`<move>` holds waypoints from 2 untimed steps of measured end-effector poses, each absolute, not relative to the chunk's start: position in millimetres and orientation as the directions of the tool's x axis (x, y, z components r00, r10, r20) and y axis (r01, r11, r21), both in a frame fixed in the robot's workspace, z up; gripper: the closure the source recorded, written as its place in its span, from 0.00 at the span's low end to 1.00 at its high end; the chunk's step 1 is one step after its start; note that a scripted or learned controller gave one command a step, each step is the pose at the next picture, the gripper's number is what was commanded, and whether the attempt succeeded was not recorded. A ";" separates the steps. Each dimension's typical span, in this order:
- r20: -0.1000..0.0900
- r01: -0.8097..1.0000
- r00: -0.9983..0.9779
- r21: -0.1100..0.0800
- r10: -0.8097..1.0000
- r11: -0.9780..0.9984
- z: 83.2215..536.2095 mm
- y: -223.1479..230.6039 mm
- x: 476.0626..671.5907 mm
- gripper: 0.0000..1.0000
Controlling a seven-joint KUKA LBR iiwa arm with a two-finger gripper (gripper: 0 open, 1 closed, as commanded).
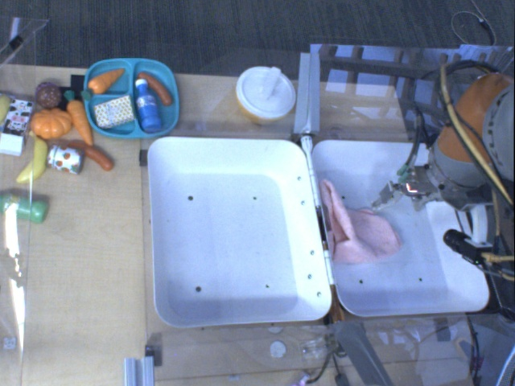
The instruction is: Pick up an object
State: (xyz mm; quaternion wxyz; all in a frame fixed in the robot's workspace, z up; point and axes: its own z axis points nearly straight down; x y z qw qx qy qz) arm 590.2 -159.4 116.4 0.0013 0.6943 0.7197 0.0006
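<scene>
Right now you are in the approach step: the gripper (pixel 394 191) hangs low over the right bin (pixel 451 292), just beside the upper right edge of the pink cloth (pixel 360 230), which lies crumpled against that bin's left wall. Nothing sits between the fingers, and you cannot tell from this slanted view whether they stand apart or together (they are small and half lost against the white floor). The left bin (pixel 233 232) plays no part here. The cloth looks like your only candidate, so the next move, as I judge it, calls for shifting slightly toward the cloth's bulk, descending onto a raised fold, and closing there. Soft fabric may slip, so aim for the thickest bunch, not the thin edge.
</scene>
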 end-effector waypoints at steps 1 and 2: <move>-0.005 0.986 -0.164 0.016 0.986 0.164 91.3 -177.6 531.4 0.00; -0.010 0.975 -0.221 0.019 0.975 0.221 91.5 -139.7 498.7 0.00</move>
